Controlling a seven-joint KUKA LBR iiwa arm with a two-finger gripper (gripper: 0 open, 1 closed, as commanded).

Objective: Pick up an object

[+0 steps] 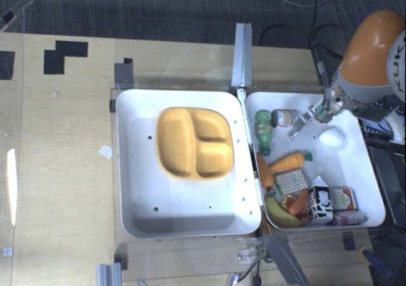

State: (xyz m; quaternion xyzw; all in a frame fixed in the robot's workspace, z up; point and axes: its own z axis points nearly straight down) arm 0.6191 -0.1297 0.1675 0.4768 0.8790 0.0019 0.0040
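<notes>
The right bin (371,170) holds a clutter of items. A green bottle (262,129) lies along its left wall, and a small metal can (285,117) sits just to the right of the bottle's top. My gripper (304,123) hangs at the bin's back, right beside the can, with nothing visibly held. Below it an orange carrot (287,162) lies across the middle of the bin. A yellow banana (281,214), a grey perforated piece (291,181) and a printed carton (331,202) crowd the front.
The left bin (136,170) holds a yellow divided tray (193,142). A white rounded object (331,137) rests in the right bin under the arm. A metal post (242,56) stands at the back between the bins. Cables trail on the dark floor behind.
</notes>
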